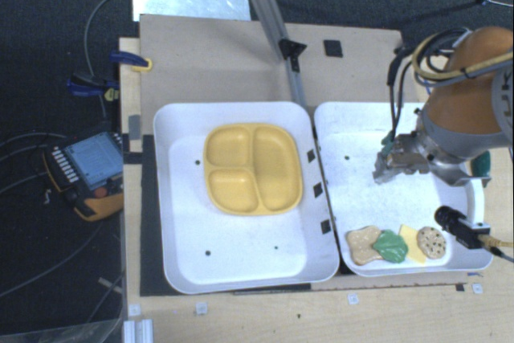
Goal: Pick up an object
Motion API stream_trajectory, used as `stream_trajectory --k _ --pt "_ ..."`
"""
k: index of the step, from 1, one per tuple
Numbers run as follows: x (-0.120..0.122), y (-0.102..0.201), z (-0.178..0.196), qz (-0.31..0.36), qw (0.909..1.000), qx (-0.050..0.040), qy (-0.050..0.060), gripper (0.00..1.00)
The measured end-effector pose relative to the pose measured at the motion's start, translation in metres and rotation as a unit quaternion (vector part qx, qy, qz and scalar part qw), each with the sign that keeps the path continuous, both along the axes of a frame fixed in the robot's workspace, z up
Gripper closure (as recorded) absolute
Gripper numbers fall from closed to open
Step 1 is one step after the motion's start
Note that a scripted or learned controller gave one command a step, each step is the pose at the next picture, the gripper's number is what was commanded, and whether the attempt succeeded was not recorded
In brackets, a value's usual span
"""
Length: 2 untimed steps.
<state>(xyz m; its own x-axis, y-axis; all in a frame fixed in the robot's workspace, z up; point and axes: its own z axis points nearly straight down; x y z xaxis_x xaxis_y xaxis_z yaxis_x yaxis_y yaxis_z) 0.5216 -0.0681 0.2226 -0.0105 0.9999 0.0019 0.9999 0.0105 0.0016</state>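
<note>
The tabletop (241, 60) is a pale brown board carrying two shallow white bins side by side. The left bin (185, 253) holds a yellow divided plate (253, 169) with three compartments, lying flat in the bin's upper middle part, well apart from the bin's walls on the lower side.

The right bin (353, 132) touches the left bin along their shared edge, where a few small black clips sit. The arm (470, 104), grey with an orange band, comes in from the right and hangs over the upper right part of this bin. Its jaws (393, 165) hang over bare white floor near the middle of the right bin; whether they are spread or pressed together I cannot tell, as they show as a small grey cluster, and nothing can be seen between them.

The things to pick lie in a row along the lower edge of the right bin, well apart from the jaws: a tan bread-shaped piece (363, 244) at the left, a green leafy piece (391, 246) touching it, a yellow wedge (412, 240) partly behind the green one, and a round speckled cookie (431, 242) at the right end
</note>
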Motion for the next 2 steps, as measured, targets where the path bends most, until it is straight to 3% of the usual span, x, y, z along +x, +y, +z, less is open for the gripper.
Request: stream_trajectory --k 1,2 --pt "0.001 0.061 -0.003 0.001 1.0000 0.0005 0.000 1.00" --pt "-0.016 0.120 0.002 0.001 1.0000 0.0005 0.001 1.00"
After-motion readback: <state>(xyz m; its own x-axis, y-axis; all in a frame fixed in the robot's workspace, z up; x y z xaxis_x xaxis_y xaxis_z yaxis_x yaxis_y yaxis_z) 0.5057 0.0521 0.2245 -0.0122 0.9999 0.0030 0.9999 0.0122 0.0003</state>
